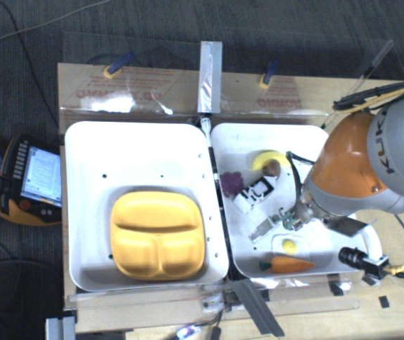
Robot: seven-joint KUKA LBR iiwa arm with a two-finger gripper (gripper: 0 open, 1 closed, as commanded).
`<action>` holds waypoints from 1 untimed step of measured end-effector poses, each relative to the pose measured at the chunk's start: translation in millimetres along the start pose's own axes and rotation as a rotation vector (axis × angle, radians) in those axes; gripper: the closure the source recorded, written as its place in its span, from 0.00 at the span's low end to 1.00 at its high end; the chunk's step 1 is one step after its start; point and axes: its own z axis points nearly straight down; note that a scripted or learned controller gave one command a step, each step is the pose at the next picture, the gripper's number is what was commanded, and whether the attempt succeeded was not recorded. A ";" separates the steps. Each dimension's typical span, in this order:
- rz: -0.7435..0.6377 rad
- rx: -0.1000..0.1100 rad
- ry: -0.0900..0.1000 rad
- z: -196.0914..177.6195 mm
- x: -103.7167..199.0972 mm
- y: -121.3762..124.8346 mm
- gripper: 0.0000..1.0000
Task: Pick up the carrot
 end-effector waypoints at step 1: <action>-0.162 0.000 -0.004 2.0 -38.4 -15.5 0.00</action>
